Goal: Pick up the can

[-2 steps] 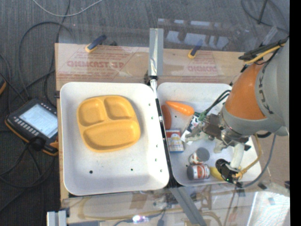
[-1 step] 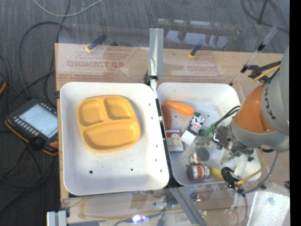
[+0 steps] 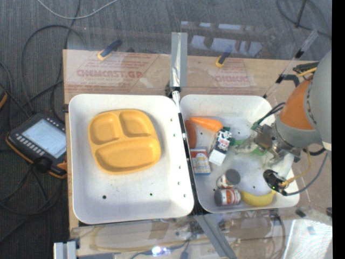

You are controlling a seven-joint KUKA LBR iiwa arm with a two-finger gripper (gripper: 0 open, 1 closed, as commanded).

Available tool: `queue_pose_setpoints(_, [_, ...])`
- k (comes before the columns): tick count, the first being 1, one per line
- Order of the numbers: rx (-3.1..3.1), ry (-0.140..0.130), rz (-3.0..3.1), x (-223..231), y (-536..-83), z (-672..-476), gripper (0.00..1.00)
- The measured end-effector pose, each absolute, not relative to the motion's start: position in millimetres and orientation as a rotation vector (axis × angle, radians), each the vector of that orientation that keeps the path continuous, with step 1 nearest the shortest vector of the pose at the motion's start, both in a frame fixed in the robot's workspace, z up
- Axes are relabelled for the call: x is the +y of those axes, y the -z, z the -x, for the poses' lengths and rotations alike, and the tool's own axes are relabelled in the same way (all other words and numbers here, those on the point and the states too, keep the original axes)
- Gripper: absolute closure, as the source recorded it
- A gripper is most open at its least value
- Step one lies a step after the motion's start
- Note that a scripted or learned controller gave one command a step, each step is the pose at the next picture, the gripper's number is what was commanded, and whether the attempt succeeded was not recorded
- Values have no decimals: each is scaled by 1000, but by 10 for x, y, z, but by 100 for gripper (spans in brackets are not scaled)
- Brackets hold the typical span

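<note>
One can (image 3: 228,196) lies by the right bin's (image 3: 253,102) front edge beside one banana (image 3: 257,198); the gripper (image 3: 268,143) hovers near its right edge, finger state unclear.

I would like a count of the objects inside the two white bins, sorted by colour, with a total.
Yellow: 2, divided tray, banana
Orange: 1, carrot
Red and white: 2, can, small box
Black and white: 1, carton
Grey: 1, disc
Total: 7

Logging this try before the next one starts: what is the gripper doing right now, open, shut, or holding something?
Gripper: over the right white bin; open or shut cannot be told. The small cylindrical metal can lies apart from it, near the bin's front edge.
</note>
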State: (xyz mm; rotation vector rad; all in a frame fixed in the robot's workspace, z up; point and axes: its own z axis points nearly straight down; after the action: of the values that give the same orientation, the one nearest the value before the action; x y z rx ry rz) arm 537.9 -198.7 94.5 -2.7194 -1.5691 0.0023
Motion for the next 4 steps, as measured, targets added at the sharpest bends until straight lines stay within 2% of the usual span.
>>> queue_pose_setpoints(1, [-1276,6,2880,-1504,-891,-5867,0])
queue_pose_setpoints(2, [-1233,10,2898,-1710,-896,-5049,0])
queue_pose_setpoints(3, [-1234,6,2896,-1704,-983,-5046,100])
queue_pose_setpoints(4, [-797,-10,3040,-1427,-2136,-4910,100])
